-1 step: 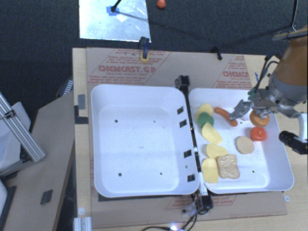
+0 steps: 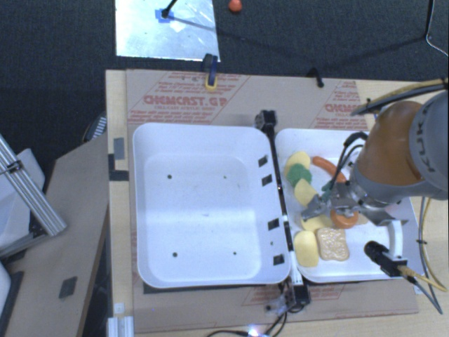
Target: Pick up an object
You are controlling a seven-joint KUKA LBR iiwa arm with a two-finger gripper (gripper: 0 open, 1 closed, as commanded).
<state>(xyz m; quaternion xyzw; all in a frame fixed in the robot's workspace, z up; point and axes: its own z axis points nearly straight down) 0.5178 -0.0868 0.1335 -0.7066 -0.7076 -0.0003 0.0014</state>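
While the gripper hangs low over toy food crowding the right bin, finger state unclear, a clean pick means centring on one piece, perhaps the yellow block.

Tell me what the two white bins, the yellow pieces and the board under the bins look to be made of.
Left bin and right bin: likely moulded plastic, smooth, matte white, with rounded corners. Yellow pieces: probably plastic or foam toy food, with even colour and soft rounded edges. Board: a flat sheet under tan printed masking paper, possibly acrylic; the lettering suggests it.
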